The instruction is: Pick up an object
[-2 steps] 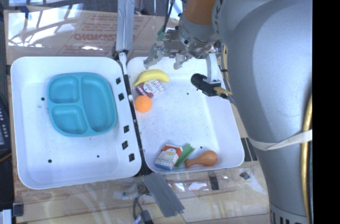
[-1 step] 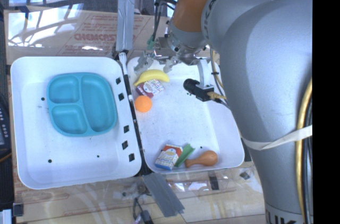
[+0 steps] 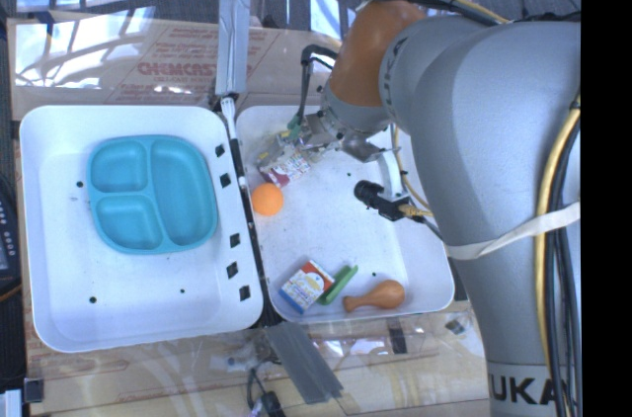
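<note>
pincer [image 3: 294, 140] low over a crumpled packet [image 3: 283, 162]; contact unclear

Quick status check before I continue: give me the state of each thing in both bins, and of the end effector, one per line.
Blue divided plate: flat in the left bin, compartments bare.
Orange ball: loose by the divider.
Crumpled packet: lying under the end effector.
Small carton: lying flat at the near edge.
Green stick: lying beside the carton.
Drumstick toy: on its side, near edge.
End effector: low over the packet; grip unclear.
</note>
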Tool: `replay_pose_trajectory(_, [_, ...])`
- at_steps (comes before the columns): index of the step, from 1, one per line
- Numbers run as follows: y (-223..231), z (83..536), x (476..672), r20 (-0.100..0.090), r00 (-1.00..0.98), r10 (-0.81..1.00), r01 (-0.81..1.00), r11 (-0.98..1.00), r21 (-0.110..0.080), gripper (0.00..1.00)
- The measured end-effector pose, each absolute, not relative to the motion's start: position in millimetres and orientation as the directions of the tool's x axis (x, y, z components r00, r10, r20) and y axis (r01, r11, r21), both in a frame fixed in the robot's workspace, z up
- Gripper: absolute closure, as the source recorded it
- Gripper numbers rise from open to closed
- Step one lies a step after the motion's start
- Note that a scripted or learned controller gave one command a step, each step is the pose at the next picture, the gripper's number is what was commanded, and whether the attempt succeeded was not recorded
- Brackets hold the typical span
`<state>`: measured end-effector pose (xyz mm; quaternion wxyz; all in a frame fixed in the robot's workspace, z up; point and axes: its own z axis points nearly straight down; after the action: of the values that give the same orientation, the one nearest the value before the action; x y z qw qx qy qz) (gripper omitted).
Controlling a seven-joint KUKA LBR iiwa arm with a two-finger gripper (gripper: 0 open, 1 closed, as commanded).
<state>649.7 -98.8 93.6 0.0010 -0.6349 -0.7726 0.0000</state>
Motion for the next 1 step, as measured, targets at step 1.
replay_pose_trajectory(1, [-98.7, 102.6, 651.5, -0.001, -0.199, 0.980, 0.980, 0.199, 0.001, 1.00])
